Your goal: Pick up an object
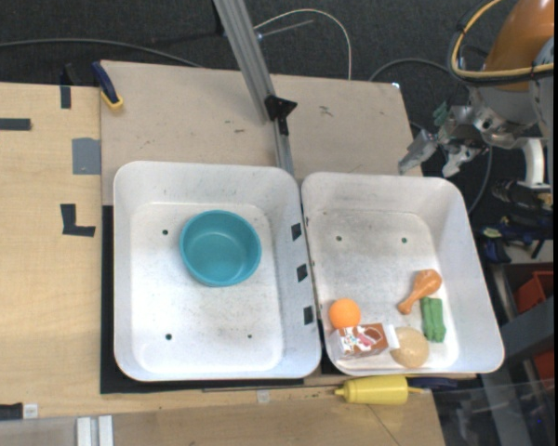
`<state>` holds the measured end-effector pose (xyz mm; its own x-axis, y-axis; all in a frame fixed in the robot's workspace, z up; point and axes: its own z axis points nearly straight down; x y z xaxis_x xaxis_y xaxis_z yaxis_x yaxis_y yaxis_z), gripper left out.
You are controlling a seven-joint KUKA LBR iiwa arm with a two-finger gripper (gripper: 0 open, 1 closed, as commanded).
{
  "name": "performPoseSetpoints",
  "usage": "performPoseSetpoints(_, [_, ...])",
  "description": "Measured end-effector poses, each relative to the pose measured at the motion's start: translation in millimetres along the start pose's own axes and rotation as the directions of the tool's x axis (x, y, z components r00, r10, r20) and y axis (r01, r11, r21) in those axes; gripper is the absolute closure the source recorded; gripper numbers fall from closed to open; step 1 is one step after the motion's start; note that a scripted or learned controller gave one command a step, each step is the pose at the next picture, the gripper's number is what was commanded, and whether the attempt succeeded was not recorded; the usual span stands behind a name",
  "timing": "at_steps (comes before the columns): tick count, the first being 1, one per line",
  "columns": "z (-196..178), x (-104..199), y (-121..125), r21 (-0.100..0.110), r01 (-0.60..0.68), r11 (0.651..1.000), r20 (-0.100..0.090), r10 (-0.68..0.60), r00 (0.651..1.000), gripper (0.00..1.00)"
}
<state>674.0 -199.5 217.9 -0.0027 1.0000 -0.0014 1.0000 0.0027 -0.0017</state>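
A yellow bottle point(376, 390) is lying on its side along the bench's front edge, just outside the right bin point(465, 221); it looks like smooth plastic with a narrow nozzle pointing left. Inside that bin's front corner, the small things are sitting close together: a round orange ball point(345, 313), a flat packet point(363, 339) with red and white print too small to read, a pale rounded lump point(410, 347) touching the packet's right side, a green ridged piece point(432, 320) standing lengthwise, and an orange drumstick shape point(419, 291) slanting just above it. The rest of the bin's floor is showing dark speckles and scuffs.

The left bin point(130, 249) is holding a teal bowl point(220, 247), round, smooth and upright, near its middle. Both bins are shallow white trays with rounded corners, touching along their inner rims.

A grey metal pole point(246, 45) is slanting down from the top to a black clamp point(279, 109) behind the bins. Blue tape marks are dotting the wooden board at left, and a blue and yellow clip point(107, 84) is lying at the cardboard's back corner. Cables are looping across the dark floor behind.

The gripper point(439, 151) is hovering beyond the right bin's back rim, well apart from the things; its fingers are standing apart with nothing between them.
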Motion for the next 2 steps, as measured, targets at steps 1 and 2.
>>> performPoseSetpoints(1, [0,0,0,0.000,0.000,1.000,0.000,0.000,1.000,0.00])
performPoseSetpoints(2, [49,9,-4,0.004,-0.001,1.000,-0.001,0.001,1.000,0.00])
